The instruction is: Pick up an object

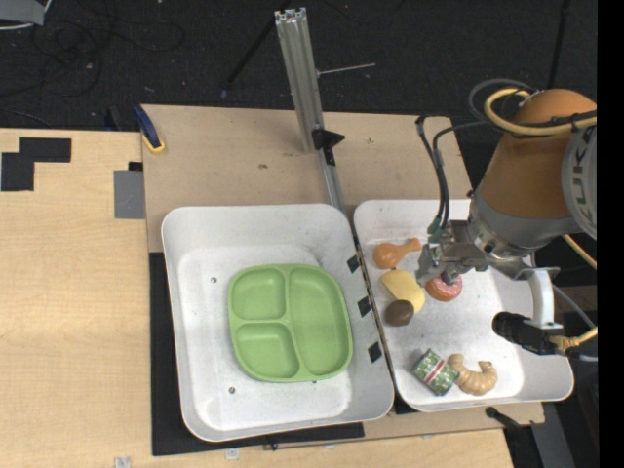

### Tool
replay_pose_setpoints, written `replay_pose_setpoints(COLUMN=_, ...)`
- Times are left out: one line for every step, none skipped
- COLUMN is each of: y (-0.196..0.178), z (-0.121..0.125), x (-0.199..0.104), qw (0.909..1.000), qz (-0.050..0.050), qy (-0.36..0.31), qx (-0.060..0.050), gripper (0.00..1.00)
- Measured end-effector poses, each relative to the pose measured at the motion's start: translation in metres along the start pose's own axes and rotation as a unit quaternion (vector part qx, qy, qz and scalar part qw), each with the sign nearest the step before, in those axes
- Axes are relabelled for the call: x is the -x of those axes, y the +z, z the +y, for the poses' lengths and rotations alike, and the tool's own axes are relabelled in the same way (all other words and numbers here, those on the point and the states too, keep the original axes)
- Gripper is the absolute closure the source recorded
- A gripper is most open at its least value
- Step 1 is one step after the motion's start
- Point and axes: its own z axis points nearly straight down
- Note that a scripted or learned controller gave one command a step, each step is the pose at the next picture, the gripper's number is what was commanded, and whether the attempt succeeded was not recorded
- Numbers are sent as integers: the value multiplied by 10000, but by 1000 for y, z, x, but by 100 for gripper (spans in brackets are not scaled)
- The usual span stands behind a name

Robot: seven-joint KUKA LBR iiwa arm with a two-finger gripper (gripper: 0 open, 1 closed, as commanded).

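I've got the gripper low over the right bin, beside the lemon, to grab; can't tell its claw state.

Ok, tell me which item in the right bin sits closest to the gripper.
The pink-red round piece, right under the gripper. The yellow piece and orange piece lie a little to its left; the green can and tan piece sit toward the bin's front.
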Motion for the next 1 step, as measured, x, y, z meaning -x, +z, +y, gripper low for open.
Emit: replay_pose_setpoints(y=-7, z=2, x=-58, qw=10000, qz=-1, qy=-7, qx=9, gripper=100)
